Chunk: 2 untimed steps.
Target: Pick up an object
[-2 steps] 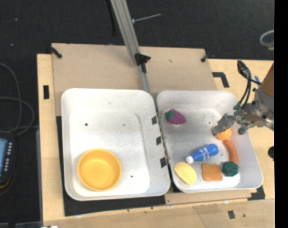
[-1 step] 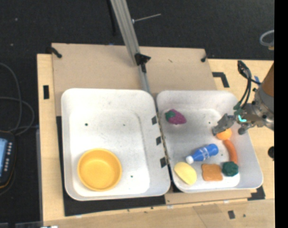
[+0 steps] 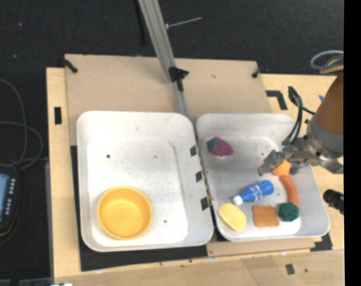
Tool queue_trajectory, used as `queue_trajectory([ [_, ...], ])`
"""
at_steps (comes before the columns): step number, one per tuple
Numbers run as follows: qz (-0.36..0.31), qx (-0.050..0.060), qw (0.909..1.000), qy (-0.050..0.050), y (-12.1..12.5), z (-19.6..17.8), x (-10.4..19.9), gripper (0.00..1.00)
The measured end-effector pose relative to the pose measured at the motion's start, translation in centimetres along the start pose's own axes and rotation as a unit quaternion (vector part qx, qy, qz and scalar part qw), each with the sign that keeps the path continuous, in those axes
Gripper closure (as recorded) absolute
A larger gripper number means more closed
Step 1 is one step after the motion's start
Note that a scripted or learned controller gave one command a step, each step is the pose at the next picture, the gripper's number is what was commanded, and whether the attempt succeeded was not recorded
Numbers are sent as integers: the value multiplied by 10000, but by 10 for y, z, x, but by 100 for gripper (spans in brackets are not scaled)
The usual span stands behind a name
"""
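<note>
Where the arm enters: from the right, we see the grey arm (image 3: 330,124) with its orange band reaching over the right bin (image 3: 240,130).
Hand: the hand (image 3: 282,162) sits low over the right bin's right half, fingers pointing left and down.
Hand state: we see a small orange object (image 3: 282,169) right at the fingers; we cannot tell whether they are clamped on it or merely over it.
Carrot: an orange carrot-like piece (image 3: 291,189) lies just below the hand, slanting down to a dark green lump (image 3: 288,211).
Bottle: a blue bottle with a white cap (image 3: 253,192) lies tilted, left of the carrot, near the hand.
Front row: a yellow lemon-like piece (image 3: 232,217) and a tan square piece (image 3: 265,215) lie side by side near the bin's front wall.
Purple item: a purple piece with a green top (image 3: 219,147) lies apart at the upper left of the right bin.
Left bin: the left bin (image 3: 133,136) holds a yellow bowl (image 3: 124,212), upright, at its front left.
Tabletop: both bins touch side by side on the tabletop (image 3: 121,82).
</note>
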<state>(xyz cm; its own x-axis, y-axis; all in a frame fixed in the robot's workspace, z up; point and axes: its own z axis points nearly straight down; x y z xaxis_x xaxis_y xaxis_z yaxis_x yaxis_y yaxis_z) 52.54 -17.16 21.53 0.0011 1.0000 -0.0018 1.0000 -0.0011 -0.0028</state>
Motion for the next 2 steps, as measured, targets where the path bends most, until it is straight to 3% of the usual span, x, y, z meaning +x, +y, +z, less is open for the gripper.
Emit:
queue_trajectory([
  [2,-1,4,10000,3,2,115,1,0],
])
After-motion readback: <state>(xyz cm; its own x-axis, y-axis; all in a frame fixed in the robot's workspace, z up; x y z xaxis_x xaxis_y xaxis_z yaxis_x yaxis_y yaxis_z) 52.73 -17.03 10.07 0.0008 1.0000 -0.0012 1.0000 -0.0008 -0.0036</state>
